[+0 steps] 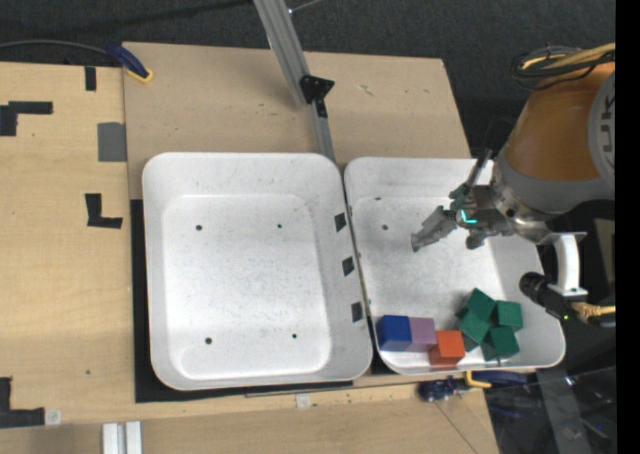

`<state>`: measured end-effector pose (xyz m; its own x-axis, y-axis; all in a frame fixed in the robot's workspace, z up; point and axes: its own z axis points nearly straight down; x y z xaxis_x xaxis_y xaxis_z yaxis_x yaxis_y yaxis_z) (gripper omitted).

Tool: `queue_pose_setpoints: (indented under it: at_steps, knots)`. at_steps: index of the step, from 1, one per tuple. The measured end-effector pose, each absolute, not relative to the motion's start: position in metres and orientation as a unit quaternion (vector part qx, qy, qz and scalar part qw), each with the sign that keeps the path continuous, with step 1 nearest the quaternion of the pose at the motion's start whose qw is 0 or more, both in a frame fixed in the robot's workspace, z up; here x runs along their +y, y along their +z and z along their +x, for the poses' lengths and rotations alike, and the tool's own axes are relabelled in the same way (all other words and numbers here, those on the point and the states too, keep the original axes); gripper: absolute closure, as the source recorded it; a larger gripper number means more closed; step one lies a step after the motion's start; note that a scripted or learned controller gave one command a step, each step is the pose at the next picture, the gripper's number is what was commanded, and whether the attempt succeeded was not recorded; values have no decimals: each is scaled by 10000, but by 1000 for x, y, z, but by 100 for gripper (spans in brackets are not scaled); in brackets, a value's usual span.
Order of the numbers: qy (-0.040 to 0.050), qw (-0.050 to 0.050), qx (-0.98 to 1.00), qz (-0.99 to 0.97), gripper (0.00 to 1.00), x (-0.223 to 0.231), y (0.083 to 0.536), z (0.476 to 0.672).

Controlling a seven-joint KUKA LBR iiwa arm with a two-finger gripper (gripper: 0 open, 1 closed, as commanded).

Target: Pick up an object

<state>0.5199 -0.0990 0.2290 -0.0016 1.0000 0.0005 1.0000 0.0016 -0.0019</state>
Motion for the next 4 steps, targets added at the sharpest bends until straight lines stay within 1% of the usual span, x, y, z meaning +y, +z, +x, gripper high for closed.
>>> queue_pose_setpoints:
  at_steps: [1, 2, 3, 4]
  knots:
    - [29, 34, -7072, -7070, 0, -97, 165, 516]
    - [24, 33, -7073, -7069, 0, -89, 118, 512]
    - [16, 15, -7075, -7067, 0, -89, 90, 511]
    - [14, 25, -7077, -7065, 100, -88, 101, 511]
